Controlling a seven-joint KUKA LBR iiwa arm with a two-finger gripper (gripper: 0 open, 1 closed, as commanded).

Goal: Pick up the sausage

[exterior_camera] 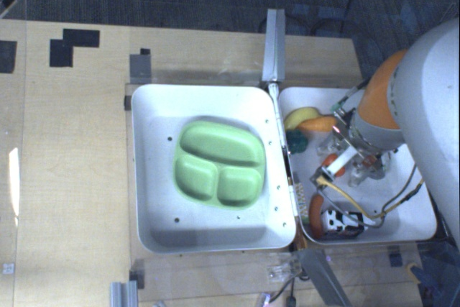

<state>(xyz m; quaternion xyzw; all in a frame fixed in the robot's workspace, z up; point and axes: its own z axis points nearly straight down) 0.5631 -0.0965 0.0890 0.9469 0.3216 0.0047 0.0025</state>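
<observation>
The sausage (pixel 314 206), a reddish-brown rounded piece, lies down and to the left of the gripper (pixel 357 165), near it but apart, against the left wall of the right bin (pixel 420 230) at its near corner. The gripper hangs low over the middle of that bin; whether it is apart or together cannot be told, and nothing can be seen held in it.

A small red piece (pixel 330 162) sits just left of the gripper, between it and the bin's left wall, too blurred to name. Further left and up from the gripper a teal piece (pixel 296 143) rests by the wall. Above that, up-left of the gripper, a carrot (pixel 318 125) touches a banana (pixel 302 115) at the far corner. The arm (pixel 428 118) covers the bin's right side.

Well to the gripper's left, the left bin (pixel 151 154) holds a green tray (pixel 219 163) with three compartments.

Counted: one sausage, one red piece, one teal piece, one carrot, one banana, one tray, two bins.
</observation>
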